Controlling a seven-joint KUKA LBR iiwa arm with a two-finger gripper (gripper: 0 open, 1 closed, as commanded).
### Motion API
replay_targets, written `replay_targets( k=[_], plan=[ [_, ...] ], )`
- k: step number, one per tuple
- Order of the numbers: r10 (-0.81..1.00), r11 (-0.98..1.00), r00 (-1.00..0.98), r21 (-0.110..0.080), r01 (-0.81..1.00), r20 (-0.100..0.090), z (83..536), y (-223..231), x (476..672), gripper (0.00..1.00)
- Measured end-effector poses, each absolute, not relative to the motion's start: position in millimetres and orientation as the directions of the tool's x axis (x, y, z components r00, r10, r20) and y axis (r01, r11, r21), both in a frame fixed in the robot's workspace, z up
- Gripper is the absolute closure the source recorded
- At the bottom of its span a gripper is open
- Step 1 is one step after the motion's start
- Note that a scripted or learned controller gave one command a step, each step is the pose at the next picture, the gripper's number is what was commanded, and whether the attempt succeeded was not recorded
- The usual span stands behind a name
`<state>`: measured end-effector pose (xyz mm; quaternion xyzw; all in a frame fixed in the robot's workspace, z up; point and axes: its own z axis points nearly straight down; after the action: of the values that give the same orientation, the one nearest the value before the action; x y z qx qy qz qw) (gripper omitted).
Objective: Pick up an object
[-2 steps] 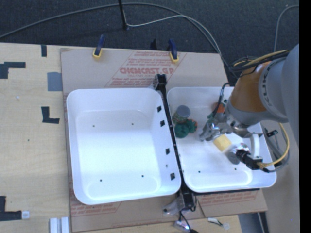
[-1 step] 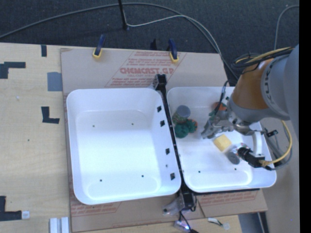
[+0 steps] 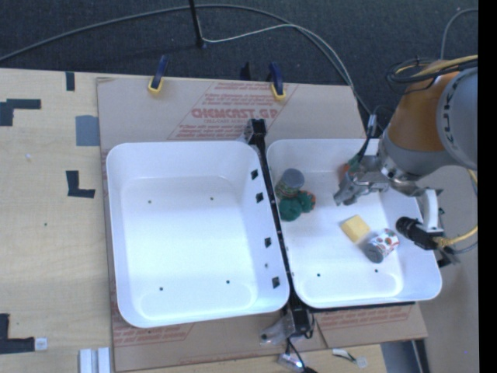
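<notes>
My gripper hangs over the right bin, near its upper right part, pointing left. Nothing shows between its fingers. Just below it lies a yellow block. To the right of the block rests a small red, white and grey can. Left of the gripper, near the divider, a grey cylinder sits above a green knobbly toy with an orange piece at its side.
The left bin stands next to the right one, joined by a black clamp strip. The grey and orange arm reaches in from the right. Cables trail across the dark floor behind the bench.
</notes>
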<state>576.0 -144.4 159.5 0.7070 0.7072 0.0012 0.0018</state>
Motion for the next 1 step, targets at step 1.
replay_targets(
  k=[1],
  plan=[
    [1.0, 0.0, 0.0, 0.002, 1.0, -0.001, 203.4, -148.3, 571.1, 1.0]
  ],
)
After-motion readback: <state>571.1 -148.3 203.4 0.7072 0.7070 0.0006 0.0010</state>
